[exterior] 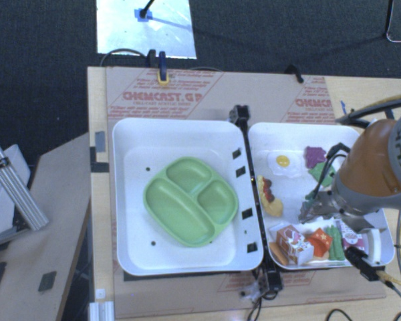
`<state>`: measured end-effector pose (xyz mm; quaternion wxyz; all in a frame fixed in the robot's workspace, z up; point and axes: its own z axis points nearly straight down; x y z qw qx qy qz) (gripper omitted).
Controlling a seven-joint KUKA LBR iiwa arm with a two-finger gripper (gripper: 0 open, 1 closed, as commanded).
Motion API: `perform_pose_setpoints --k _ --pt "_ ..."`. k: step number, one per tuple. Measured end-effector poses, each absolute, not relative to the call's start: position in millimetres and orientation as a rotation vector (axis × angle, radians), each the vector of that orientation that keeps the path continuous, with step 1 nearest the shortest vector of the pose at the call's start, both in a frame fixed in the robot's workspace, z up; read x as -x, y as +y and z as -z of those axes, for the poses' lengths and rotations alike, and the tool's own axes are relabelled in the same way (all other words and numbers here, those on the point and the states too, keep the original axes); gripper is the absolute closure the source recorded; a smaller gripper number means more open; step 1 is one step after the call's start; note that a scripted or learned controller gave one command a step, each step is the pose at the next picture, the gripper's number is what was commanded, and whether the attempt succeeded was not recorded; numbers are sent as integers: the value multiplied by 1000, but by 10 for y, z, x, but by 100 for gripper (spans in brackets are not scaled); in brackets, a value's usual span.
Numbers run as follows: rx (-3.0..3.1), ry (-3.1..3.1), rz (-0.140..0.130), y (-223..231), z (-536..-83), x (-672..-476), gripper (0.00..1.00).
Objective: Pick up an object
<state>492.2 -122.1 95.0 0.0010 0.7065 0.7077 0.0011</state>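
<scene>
Toy food fills the right-hand white bin (381,246): a fried egg with a yellow yolk (283,161) near the bin's far-left corner, a purple piece (315,156) just right of it, a green leafy piece (319,171) below that, a yellow banana-like piece (273,206) along the left wall, and a small printed carton (293,241) with orange and green pieces (323,241) against the near wall. The left-hand white bin (127,179) holds a green three-compartment plastic tray (190,200).

The grey arm's gripper (315,209) hangs over the middle of the right bin; how its jaws stand cannot be told, as they are dark and blurred against the bin floor. I judge the nearest candidates to be the carton and orange piece, just toward the near wall from the jaws, and the yellow piece, toward the left wall. Nothing shows between the jaws.
</scene>
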Motion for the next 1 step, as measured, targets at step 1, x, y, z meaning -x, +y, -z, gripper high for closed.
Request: perform_pose_setpoints --k 1 --pt "-2212 2223 -6 -1178 -1554 -5005 100"
